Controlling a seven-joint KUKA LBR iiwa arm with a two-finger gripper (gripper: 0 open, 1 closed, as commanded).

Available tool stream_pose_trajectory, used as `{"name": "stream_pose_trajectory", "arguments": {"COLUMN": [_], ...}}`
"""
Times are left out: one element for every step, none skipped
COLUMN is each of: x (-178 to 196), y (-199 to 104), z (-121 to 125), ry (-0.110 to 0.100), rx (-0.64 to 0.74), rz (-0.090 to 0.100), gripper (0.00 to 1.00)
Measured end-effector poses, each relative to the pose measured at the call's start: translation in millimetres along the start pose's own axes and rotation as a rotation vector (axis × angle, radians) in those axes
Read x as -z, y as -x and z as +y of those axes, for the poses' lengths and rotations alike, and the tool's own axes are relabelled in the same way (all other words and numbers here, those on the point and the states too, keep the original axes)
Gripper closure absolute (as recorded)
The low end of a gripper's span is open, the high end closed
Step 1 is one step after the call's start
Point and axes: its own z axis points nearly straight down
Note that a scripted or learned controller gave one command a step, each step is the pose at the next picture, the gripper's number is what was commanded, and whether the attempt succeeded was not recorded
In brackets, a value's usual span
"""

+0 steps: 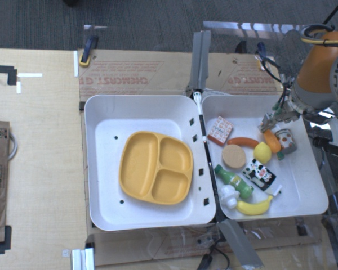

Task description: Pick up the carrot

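Your main risk is a wrong grab: the carrot (243,142) lies in a tight cluster in the right bin (310,207), its right end running up against the lemon (262,152), with the round tan disc (234,156) just below it and the red-and-white carton (219,130) just above its left end. If the claw (273,121) drops where it hangs now, you likely close on the orange piece (272,142) or the grey thing (285,141) beside it, since those sit almost directly under it. The carrot is also thin and lies flat on the bin floor, so a shallow descent may slip over it, and a skewed one may shove it under the lemon. I cannot tell from this angle whether the claw is released or clenched; nothing visibly sits in it. Relative to the claw, the carrot lies to the left and a little nearer the camera, close but apart, roughly mid-bin, its long axis running left to right
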Motion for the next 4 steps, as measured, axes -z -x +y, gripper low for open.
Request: {"name": "stream_pose_trajectory", "arguments": {"x": [0.2,-10.1,0.1,101.3], "y": [0.9,-22.1,-20.7,-37.3], "z": [-0.4,-8.1,-7.9,2.2], "ry": [0.0,-0.003,0.0,-0.002], "rx": [0.0,0.047,0.044,0.09], "rz": [-0.002,0.0,-0.002,-0.001], "gripper": [0.0,0.0,1.0,1.0]}}
